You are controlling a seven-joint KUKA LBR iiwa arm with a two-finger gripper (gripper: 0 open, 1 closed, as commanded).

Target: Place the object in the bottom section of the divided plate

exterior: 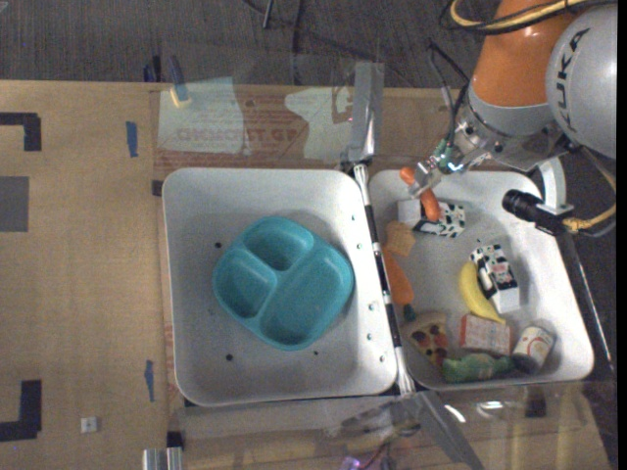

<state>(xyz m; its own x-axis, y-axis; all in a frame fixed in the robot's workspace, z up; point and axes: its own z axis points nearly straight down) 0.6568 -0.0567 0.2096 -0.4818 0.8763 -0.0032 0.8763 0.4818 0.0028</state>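
While the arm reaches in from the right, the hand [428, 176] is seen low over the back left corner of the right bin [578, 346], with a small orange, sausage-shaped toy [429, 204] just beneath it. Whether the toy is actually pinched cannot be told from this view. The toy is taken to be the task's object; it is judged light, stiff and smooth, likely to slip or roll, so a grip across its middle is advised. The teal divided plate [284, 282] lies in the left bin [186, 360], well apart from the toy, its three sections bare. Count: two bins, one plate. In the right bin: one orange toy, two black-and-white cartons [440, 220], one banana [475, 297], one carrot [397, 277], one small can [534, 343], and a few further items at the front edge, possibly four.
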